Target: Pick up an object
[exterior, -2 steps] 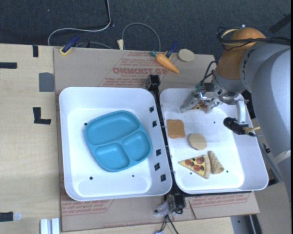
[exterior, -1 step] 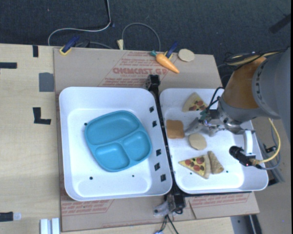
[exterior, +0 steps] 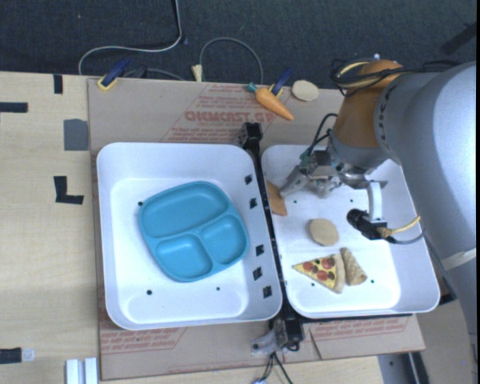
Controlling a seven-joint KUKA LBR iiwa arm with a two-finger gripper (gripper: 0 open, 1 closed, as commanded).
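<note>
Wooden bench [exterior: 32, 238]; dark carpet [exterior: 64, 14] behind

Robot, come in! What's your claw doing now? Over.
Gripper low in right bin, beside tan slab. Holding nothing visible. Cookie, pizza slice untouched.

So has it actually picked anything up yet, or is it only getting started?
Nothing looks picked up yet. The gripper is low in the right bin, near the tan piece at the bin's left wall. The round cookie and pizza slice lie on the bin floor, and the blue tray sits in the left bin. Grasping and lifting remain.
</note>
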